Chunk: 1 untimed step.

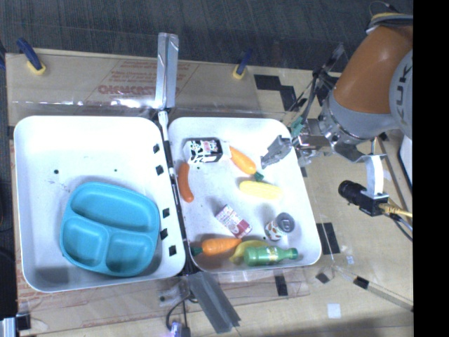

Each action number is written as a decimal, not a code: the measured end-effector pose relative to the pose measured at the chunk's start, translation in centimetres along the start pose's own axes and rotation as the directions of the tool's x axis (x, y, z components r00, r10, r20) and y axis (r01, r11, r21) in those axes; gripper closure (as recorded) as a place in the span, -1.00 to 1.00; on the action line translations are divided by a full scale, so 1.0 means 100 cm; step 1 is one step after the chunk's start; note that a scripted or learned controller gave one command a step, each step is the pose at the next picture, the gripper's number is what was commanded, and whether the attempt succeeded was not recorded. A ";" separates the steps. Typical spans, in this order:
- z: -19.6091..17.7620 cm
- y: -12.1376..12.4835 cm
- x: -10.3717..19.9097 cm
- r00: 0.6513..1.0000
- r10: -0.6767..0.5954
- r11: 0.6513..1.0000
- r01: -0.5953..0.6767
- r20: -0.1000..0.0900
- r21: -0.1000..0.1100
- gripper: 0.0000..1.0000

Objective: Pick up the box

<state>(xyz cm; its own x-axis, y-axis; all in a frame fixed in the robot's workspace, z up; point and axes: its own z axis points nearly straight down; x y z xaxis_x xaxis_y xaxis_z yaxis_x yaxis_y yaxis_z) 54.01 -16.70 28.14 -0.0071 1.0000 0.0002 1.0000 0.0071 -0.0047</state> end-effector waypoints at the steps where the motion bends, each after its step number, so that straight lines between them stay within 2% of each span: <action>1: 0.145 -0.014 0.003 0.997 -0.072 0.997 0.072 0.000 0.000 -1.00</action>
<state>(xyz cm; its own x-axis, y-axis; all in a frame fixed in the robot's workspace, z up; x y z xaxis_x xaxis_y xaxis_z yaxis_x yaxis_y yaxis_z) 52.50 -16.38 13.62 -0.0790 0.9969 0.0007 0.9969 0.0790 -0.0043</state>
